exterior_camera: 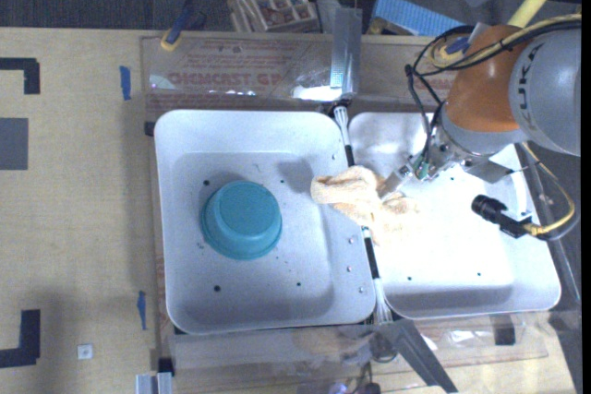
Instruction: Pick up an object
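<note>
Grey arm (pixel 545 97) fills my two o'clock, its gripper (pixel 395 183) touching the crumpled beige cloth (pixel 362 197) draped over the bins' divider; grip I cannot tell. Upturned teal plastic bowl (pixel 242 219) sits at nine o'clock.

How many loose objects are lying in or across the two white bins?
2. A teal bowl sits upside down in the left bin. A beige cloth lies across the divider between bins, beside the gripper.
</note>
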{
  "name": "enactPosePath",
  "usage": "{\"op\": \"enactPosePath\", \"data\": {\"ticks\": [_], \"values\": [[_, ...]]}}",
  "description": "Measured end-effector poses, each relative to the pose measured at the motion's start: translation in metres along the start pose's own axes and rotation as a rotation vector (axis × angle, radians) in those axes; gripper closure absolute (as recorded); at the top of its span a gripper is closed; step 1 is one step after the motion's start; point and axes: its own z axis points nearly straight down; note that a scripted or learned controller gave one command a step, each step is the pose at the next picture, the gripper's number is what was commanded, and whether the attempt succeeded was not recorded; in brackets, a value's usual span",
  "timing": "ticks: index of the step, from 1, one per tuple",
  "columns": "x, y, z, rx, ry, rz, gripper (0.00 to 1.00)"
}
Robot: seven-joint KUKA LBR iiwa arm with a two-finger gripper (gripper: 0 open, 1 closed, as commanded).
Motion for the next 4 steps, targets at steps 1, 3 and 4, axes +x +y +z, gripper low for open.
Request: {"op": "enactPosePath", "data": {"ticks": [1,3,4], "values": [[-0.027,0.041,0.002,0.005,0.001,0.147,0.00],[0.014,-0.015,0.000,0.000,-0.001,-0.047,0.00],[0.012,-0.014,-0.010,-0.005,-0.001,-0.041,1.00]]}}
